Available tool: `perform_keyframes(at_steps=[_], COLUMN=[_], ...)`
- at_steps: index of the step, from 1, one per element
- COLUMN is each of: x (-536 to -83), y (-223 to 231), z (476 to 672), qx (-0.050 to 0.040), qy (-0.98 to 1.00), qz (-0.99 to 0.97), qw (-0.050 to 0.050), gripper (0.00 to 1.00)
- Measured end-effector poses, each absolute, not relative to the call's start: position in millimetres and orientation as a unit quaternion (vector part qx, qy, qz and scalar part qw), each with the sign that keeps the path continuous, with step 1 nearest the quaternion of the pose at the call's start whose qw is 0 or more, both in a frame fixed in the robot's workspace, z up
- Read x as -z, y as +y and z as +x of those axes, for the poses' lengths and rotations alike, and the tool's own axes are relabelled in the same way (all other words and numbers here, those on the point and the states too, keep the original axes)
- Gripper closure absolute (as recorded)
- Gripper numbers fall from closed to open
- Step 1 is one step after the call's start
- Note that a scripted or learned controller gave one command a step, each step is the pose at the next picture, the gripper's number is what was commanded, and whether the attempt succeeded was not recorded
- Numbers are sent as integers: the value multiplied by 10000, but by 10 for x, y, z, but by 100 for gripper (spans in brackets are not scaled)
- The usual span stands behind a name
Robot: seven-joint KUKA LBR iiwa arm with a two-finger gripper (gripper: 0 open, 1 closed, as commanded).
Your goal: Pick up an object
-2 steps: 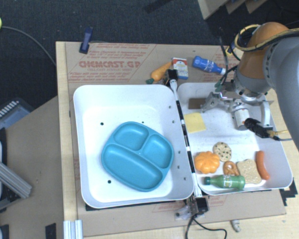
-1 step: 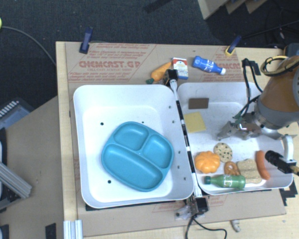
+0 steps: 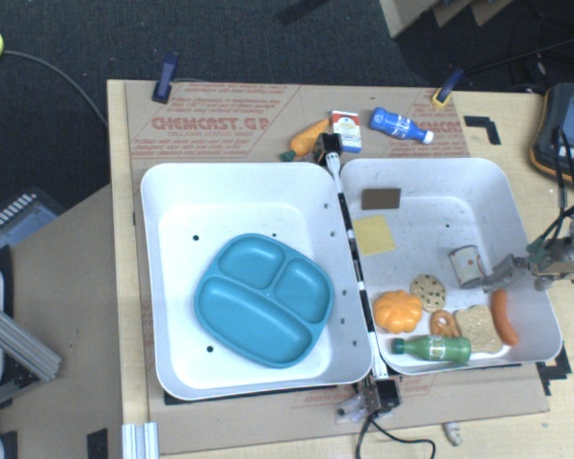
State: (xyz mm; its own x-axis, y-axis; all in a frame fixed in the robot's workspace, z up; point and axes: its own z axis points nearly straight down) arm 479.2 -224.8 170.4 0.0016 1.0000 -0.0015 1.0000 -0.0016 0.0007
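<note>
Camera view: two bins, one blue tray, one green bottle; hand grip unclear.

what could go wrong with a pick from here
The food items crowd the right bin's near corner: the sausage touches the bread slice, which sits against the green bottle, so a grasp may nudge or catch neighbours. The gripper sits near the bin wall, risking a scrape.
</note>
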Motion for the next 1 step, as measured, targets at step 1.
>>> perform_keyframes(at_steps=[1], x=[-1067], y=[-1998], z=[5417], qx=[-2], qy=[7075], qz=[7067], qw=[-1], gripper=[0])
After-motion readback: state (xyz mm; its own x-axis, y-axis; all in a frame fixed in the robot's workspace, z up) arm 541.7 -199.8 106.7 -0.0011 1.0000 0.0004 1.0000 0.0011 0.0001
